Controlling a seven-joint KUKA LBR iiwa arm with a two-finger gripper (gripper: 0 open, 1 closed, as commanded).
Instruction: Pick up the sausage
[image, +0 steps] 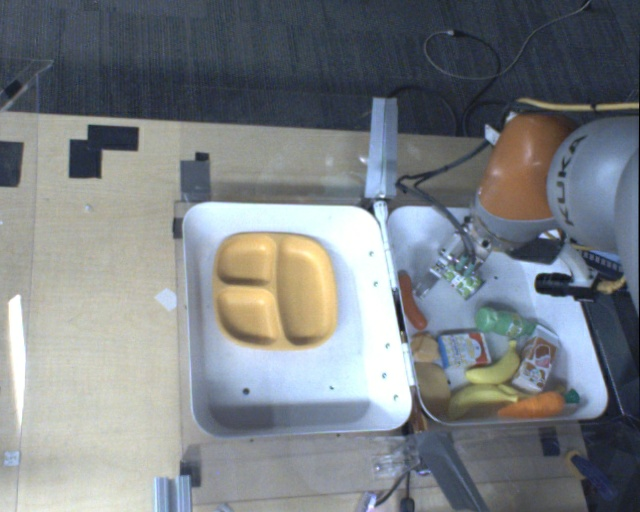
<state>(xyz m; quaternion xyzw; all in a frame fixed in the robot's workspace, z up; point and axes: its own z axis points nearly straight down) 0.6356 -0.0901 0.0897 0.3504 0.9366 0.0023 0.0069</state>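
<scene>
Gripper (452, 272) poised just right of the sausage (411, 303).

The sausage lies against the right bin's (592, 352) left wall, centre-right of frame, long axis running top to bottom. It sits just lower-left of the gripper, untouched; whether the gripper is spread or closed, I cannot tell.

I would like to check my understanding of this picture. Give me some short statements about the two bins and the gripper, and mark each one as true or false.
1. The sausage lies in the right bin, near its left wall. True.
2. The yellow divided plate is in the right bin. False: it sits in the left bin.
3. The gripper holds the sausage. False: it hovers just right of it, and the sausage lies on the bin floor.
4. Two bananas lie near the carrot. True.
</scene>
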